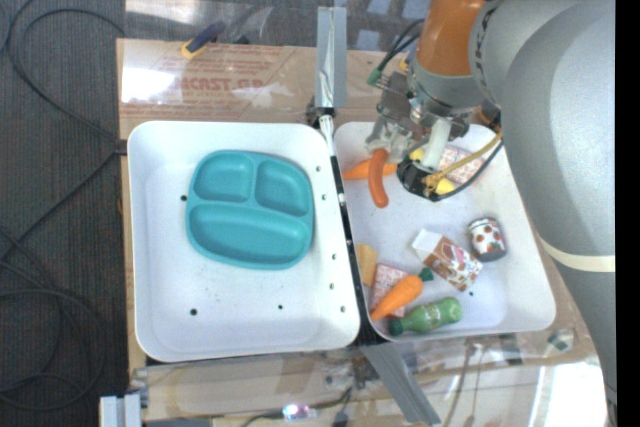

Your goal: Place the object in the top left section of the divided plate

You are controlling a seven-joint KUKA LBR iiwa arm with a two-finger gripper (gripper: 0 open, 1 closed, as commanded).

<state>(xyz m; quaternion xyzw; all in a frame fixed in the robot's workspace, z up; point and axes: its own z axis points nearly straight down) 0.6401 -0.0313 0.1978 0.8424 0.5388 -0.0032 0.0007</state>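
A teal divided plate (250, 237) lies in the left bin (160, 305), with nothing in it. Its top left section (222, 177) is a small rounded compartment. My gripper (386, 139) hangs low over the upper left corner of the right bin (525, 300). Just below the gripper lies an orange-red sausage (378, 183), its upper end right at the gripper's tip. A small orange piece (352, 171) lies against the sausage's left side.
Lower in the right bin lie a carrot (398, 295), a green bottle-shaped toy (430, 316), a pink packet (388, 275), a patterned box (453, 263), a white cube (427, 241) and a round can (486, 237). The wall between the bins (340, 215) runs just left of the sausage.
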